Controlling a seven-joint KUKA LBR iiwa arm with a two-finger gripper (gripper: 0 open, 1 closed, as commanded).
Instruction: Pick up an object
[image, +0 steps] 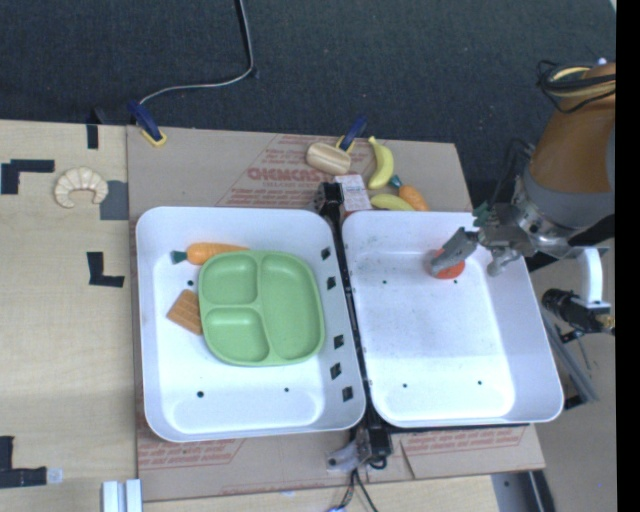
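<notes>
Two shallow white bins sit side by side on the bench beneath me, seen from the fixed camera above. My arm (570, 130) reaches in from the right, grey with its orange band high at the wrist, and my claw (470, 250) hangs over the upper right part of the right bin (450, 350). Its two fingers are spread apart, one slanting down to the left and one to the right. The left finger (448, 252) lies over a small red-orange object (450, 268) on the bin floor; whether it touches I cannot tell. That object is not clamped between my fingers, so my claw is released and grips nothing.

The left bin (240, 405) holds a green divided plate (262, 306) lying flat near its middle. An orange carrot (210, 252) lies by the plate's upper left edge, and a tan wafer-like piece (186, 312) pokes out from under its left side.

Behind the bins, on the cardboard, lie a yellow banana (380, 165), a pale bread roll (326, 157) and a second small carrot (410, 196), close together. A croissant (80, 186) rests well apart on the wooden bench at far left.
</notes>
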